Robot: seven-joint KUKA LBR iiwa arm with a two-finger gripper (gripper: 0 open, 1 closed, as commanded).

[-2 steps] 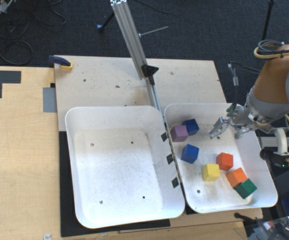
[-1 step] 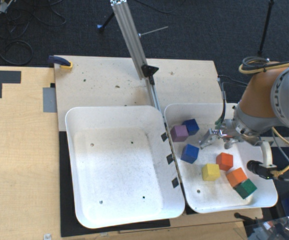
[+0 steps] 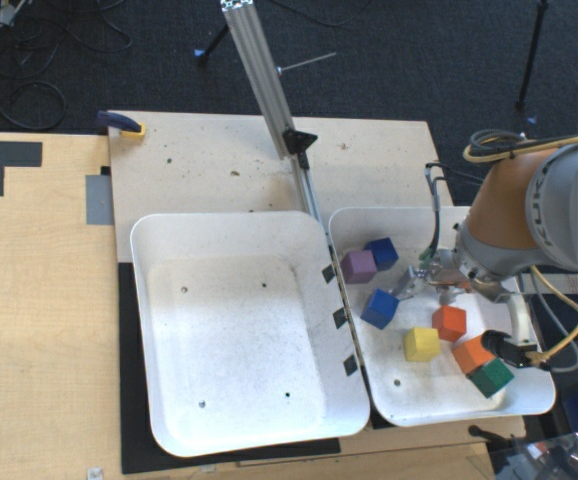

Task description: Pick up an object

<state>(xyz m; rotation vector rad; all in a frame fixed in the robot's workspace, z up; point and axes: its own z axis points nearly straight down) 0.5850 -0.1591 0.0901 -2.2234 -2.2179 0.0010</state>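
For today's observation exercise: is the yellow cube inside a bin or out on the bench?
Inside: the yellow cube rests on the floor of the right bin, among other coloured blocks.

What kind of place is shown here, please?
Probably a robotics lab: a KUKA arm reaches over two white bins, one holding coloured blocks, with cables on the carpet.

Bins (image 3: 229,428) white smooth plastic; bench (image 3: 29,298) pale matt wood.
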